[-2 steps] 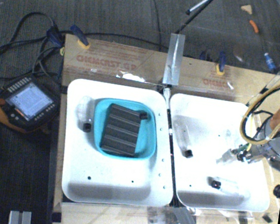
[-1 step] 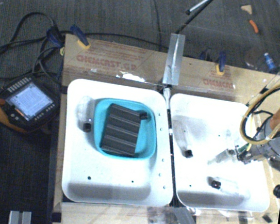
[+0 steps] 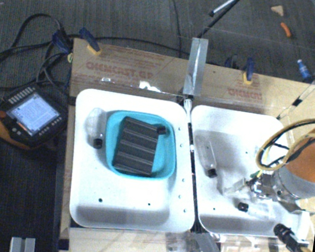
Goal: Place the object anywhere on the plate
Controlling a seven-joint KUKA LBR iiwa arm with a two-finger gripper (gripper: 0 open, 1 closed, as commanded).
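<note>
Blue plate (image 3: 168, 153) in left bin (image 3: 76, 198), dark ribbed block (image 3: 137, 146) lying on plate. Gripper (image 3: 254, 187) right of plate, over right bin (image 3: 234, 125); grip state unreadable.

- The cardboard sheet (image 3: 154, 72) along the bench's back edge carries reddish printed lettering, seen upside down and too blurred to read.
- A second patch of the same reddish print sits on the cardboard near the bench's back right corner, also unreadable.
- The handheld control pad (image 3: 30, 115) off the bench's left edge has a lit screen; its contents cannot be read.
</note>
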